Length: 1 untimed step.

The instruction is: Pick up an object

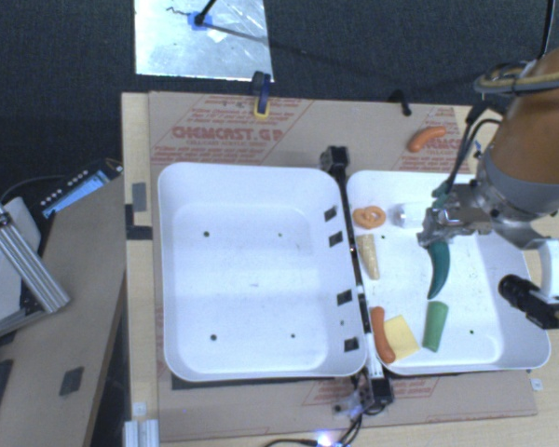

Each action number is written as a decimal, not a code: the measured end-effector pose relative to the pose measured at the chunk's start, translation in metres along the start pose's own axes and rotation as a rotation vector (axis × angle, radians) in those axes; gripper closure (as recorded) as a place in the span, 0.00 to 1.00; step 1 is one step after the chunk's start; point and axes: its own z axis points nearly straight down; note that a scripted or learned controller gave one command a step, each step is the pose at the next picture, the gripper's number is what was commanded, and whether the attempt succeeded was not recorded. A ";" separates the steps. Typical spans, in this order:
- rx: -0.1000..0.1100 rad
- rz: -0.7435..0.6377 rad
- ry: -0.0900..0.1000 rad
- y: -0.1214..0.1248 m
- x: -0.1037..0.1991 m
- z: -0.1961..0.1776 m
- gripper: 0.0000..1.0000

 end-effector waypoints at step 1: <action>0.004 0.007 -0.003 0.049 -0.020 -0.068 1.00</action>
